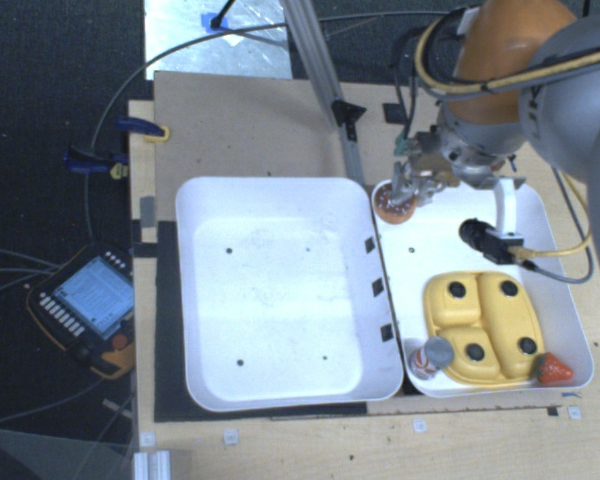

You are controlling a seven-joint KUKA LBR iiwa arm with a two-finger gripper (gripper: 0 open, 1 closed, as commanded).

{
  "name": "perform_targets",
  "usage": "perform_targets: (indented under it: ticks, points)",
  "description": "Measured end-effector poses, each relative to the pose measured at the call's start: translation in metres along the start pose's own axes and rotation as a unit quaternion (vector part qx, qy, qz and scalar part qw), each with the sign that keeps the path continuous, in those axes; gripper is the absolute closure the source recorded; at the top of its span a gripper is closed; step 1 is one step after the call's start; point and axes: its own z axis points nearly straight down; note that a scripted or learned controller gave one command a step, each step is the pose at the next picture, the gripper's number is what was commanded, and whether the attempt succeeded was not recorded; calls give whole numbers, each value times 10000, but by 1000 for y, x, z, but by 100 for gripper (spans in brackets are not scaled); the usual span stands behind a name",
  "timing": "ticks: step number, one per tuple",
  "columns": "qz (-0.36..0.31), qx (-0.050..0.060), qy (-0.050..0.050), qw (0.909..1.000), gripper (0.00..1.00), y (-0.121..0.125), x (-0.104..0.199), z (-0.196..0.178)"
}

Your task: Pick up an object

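Note:
My gripper (408, 186) hangs over the far left corner of the right bin (560, 298). It is just above and to the right of a small round brown object (388, 206) that lies against the bin's rim. Whether the gripper touches that object is unclear from this angle. A large yellow moulded piece with black dots (483, 326) fills the near part of the same bin. A red strawberry-like toy (554, 370) sits at its near right corner. A small grey-topped item (432, 354) rests at its near left corner.
The left bin (270, 288) stands beside the right one, and the two rims meet at black clips (377, 286). A black fitting with a yellow cable (488, 240) hangs from the arm over the right bin. A handheld pendant (88, 298) lies off the bench at left.

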Motion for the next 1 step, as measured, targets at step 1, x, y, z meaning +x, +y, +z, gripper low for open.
perform_targets:
  ticks: [1]
  points:
    - [3,8,0,10000,100,4,59,15]
